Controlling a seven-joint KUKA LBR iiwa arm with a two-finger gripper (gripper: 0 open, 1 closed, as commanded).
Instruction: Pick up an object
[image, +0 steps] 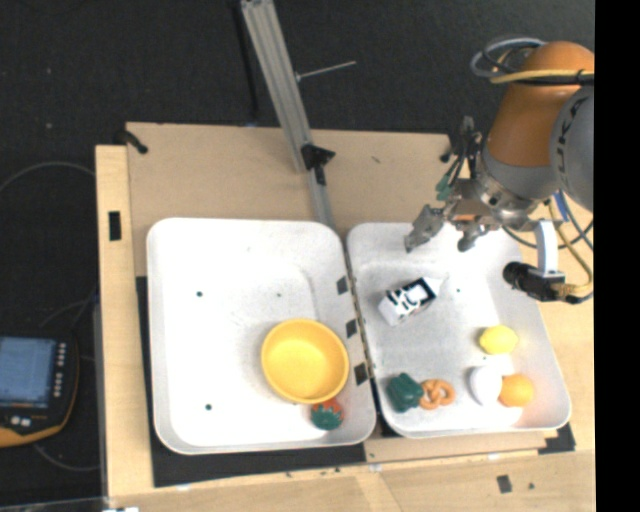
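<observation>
End effector (447, 231) hangs over the far part of the right bin (520, 290), fingers spread apart, nothing between them; grey arm with orange band (528, 115) comes in from the right above it. Landmark: the black-and-white box (410, 298), lying tilted on the right bin's floor, toward the bin's left side. End effector sits beyond the box and slightly right of it, apart from it, no contact seen. Right of the box and nearer the camera: a yellow lemon-like object (497, 340). Nearer still, past the lemon: a white rounded object (487, 383) touching an orange ball (516, 390) at the bin's near right corner. Straight toward the camera from the box: a dark green object (403, 391), with an orange pretzel-shaped piece (437, 393) just beside it on its right. Left of the box, across the divide, in the left bin (215, 290): a yellow bowl (304, 360), upright. A small green and red object (327, 414) lies just beside the bowl's near edge. Both bins rest on the tan worktop (220, 165). A grey metal pole (285, 95) slants up from beyond the box toward the top of the view.
</observation>
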